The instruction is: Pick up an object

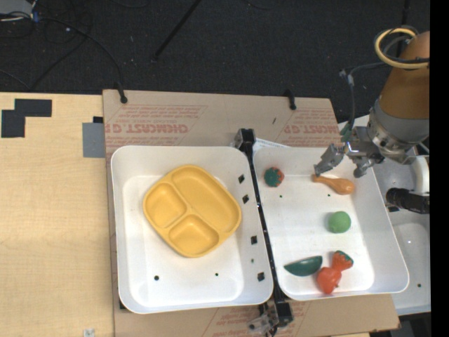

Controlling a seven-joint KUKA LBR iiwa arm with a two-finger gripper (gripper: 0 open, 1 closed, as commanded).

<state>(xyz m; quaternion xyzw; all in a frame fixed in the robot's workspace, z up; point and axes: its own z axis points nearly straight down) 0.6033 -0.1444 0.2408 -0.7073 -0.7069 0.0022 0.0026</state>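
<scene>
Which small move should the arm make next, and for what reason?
Probably lower the tool straight down. It hangs just above the tan drumstick-shaped toy in the right bin, and nothing shows between its fingers, so a short descent would bring them around that toy.

This is a robotics lab test bench. Two shallow white bins (133,188) sit side by side on a sheet of printed cardboard (189,118) laid over a pale wood bench (49,216). A grey-and-orange industrial arm (407,97) reaches in, loose black cables (91,41) trail over dark floor behind, and the items are plastic toy food (339,221) and a yellow divided tray (191,210).
</scene>
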